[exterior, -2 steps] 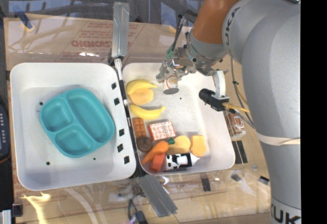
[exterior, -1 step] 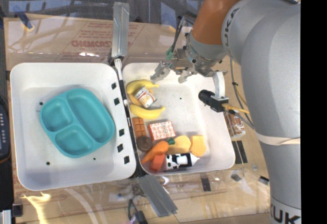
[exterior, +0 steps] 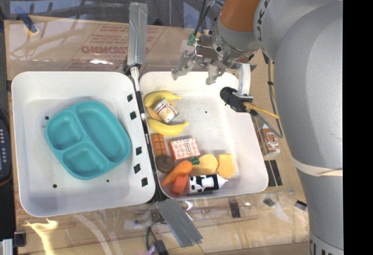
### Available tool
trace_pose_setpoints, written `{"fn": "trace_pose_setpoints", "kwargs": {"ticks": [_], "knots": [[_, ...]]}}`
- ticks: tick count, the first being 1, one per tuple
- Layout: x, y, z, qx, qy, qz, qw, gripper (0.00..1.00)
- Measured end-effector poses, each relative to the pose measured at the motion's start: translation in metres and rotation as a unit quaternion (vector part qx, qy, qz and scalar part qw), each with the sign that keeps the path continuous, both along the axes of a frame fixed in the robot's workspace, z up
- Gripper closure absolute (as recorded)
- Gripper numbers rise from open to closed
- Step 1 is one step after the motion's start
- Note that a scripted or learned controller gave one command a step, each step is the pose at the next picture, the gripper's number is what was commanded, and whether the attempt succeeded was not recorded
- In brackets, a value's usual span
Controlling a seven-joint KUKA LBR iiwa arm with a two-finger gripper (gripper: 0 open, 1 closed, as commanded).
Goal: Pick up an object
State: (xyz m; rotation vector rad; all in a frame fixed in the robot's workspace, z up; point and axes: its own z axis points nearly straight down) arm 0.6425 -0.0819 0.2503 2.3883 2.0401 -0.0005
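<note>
Pincer (exterior: 197, 72) open above right bin (exterior: 247, 149).

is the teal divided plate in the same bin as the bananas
No, the teal plate lies in the left bin, while the bananas lie in the right bin with the other items.
</note>
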Motion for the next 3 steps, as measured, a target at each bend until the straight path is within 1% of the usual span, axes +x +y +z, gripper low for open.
{"fn": "trace_pose_setpoints", "kwargs": {"ticks": [1,2,3], "knots": [[-0.012,0.01,-0.061,0.0012,0.004,0.058,0.9983,0.0],[-0.053,-0.03,-0.119,0.0004,0.005,0.074,0.9972,0.0],[-0.102,-0.014,-0.154,-0.0008,-0.004,0.097,0.9953,0.0]]}}
